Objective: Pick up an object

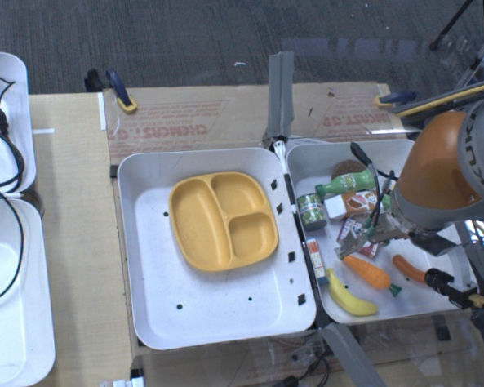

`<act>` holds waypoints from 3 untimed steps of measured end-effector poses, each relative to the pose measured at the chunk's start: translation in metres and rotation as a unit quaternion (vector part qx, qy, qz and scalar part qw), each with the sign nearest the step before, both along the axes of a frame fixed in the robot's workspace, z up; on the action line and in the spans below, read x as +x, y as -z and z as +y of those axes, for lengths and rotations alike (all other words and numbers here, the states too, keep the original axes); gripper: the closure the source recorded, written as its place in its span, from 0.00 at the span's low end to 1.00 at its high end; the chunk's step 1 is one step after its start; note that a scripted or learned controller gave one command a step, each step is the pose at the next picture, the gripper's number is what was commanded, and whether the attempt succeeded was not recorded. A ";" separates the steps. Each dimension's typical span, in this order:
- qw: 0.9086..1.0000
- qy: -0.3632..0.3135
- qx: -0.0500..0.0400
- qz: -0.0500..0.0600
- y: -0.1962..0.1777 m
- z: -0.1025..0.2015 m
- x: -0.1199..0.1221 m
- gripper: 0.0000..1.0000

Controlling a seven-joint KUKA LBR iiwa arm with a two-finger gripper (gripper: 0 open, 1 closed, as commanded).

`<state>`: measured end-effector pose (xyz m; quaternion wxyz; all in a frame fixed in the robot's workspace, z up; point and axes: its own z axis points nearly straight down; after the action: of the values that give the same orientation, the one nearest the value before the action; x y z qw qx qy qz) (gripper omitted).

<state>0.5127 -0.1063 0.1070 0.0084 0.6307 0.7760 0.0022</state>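
While one yellow tray (223, 220) fills its bin, one banana (349, 297) joins two carrots (368, 272).

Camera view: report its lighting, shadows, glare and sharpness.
Camera view: even, soft light; the yellow plate is sharp with a mild sheen; faint shadow along the left bin wall; the arm's orange band looms large and soft; clutter beneath it in the right bin is darker.

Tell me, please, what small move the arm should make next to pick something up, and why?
Probably a short descent onto the carrot. The gripper hangs over the crowded right bin, just above the carrot, and nothing is seen in its grasp. The carrot lies apart from the banana, so it looks like the easiest item to take. How high the gripper hangs cannot be judged.
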 end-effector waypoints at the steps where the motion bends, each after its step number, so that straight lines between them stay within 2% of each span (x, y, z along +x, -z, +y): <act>1: 0.999 -0.050 0.003 0.009 -0.084 0.029 -0.035 0.00; 2: 0.996 -0.092 0.003 0.009 0.016 -0.010 -0.036 0.00; 3: 0.996 -0.090 0.003 0.010 0.008 -0.010 -0.036 1.00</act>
<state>0.4770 -0.1164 0.0991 -0.0015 0.5584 0.8296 -0.0007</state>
